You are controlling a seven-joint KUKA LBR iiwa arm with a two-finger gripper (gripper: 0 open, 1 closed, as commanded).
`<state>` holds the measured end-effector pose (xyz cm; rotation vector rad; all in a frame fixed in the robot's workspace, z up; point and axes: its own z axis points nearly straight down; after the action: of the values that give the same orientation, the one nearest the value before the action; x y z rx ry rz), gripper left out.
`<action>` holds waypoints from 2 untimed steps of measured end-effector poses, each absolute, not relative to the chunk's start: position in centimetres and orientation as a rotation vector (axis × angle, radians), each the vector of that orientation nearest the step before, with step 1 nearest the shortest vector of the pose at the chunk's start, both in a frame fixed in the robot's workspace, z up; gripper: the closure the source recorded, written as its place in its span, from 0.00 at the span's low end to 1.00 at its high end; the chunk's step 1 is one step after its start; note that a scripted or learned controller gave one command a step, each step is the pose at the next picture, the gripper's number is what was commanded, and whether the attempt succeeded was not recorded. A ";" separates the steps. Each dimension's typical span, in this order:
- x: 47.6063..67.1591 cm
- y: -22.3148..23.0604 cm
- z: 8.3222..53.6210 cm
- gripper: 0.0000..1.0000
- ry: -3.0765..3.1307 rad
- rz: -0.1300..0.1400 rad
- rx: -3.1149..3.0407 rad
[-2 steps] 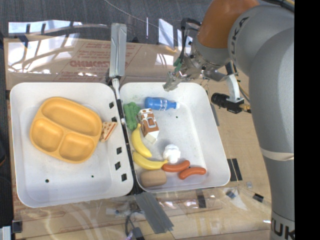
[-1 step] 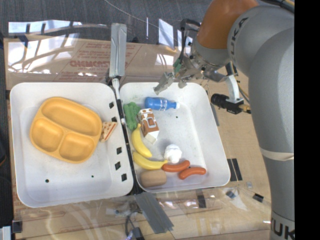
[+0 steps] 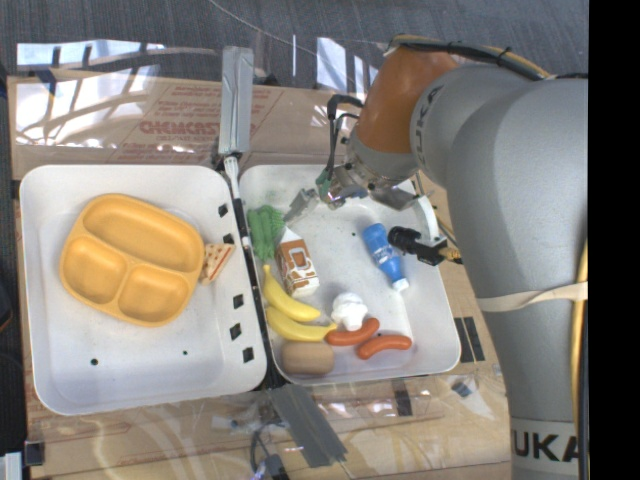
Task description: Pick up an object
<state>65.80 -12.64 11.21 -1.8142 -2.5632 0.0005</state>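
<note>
We see the gripper (image 3: 305,202) hanging at the right bin's (image 3: 440,313) upper left, empty and slightly open, poised above the green item (image 3: 264,230) mid-frame, likely our next pick.

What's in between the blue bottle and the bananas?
In the camera view, the small brown and white carton lies between the blue bottle and the bananas, with bare white bin floor beside it.

- Yellow divided tray (image 3: 132,260) sits centre of the left bin (image 3: 60,368).
- Cracker sandwich (image 3: 217,261) touches the tray's three o'clock edge.
- Cardboard sheet (image 3: 170,118) lies at twelve o'clock.
</note>
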 end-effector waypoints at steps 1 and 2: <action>65.6 -11.1 8.9 0.00 -2.498 0.006 -1.893; 63.3 -18.7 15.1 0.00 -2.545 0.003 -1.841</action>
<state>63.27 -18.66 15.08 -1.8413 -2.5447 0.0034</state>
